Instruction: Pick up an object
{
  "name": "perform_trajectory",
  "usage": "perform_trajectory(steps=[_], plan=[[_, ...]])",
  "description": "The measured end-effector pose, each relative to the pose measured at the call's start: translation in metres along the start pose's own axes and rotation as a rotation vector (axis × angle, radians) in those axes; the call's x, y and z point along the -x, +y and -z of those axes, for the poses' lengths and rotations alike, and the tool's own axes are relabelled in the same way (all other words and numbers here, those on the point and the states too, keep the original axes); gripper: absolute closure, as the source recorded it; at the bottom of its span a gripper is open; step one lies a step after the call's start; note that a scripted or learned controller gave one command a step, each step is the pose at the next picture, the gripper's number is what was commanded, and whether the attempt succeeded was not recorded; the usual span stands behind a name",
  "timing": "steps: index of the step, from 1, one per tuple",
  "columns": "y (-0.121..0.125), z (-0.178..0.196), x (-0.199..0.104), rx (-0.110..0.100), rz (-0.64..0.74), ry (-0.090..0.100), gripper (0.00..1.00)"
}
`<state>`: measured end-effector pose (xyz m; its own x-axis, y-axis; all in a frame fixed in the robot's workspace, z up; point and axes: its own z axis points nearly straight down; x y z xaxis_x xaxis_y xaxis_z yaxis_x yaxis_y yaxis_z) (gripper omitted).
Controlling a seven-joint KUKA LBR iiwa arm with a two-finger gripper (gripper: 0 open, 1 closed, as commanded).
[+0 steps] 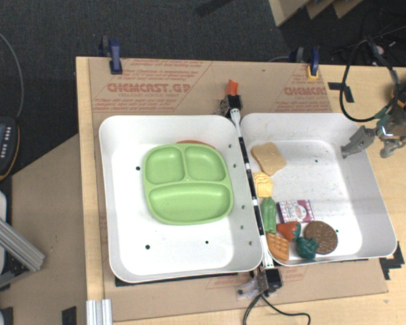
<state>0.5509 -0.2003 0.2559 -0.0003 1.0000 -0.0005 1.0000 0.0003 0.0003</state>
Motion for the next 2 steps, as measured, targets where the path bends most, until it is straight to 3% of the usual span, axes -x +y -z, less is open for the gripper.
perform_trajectory(steps=[1,2], plan=[[-0.012,-0.095,-0.106,-0.010,0.009,0.008,0.00],[-0.060,-0.172,-0.060,0.001,-0.007,0.004,0.00]])
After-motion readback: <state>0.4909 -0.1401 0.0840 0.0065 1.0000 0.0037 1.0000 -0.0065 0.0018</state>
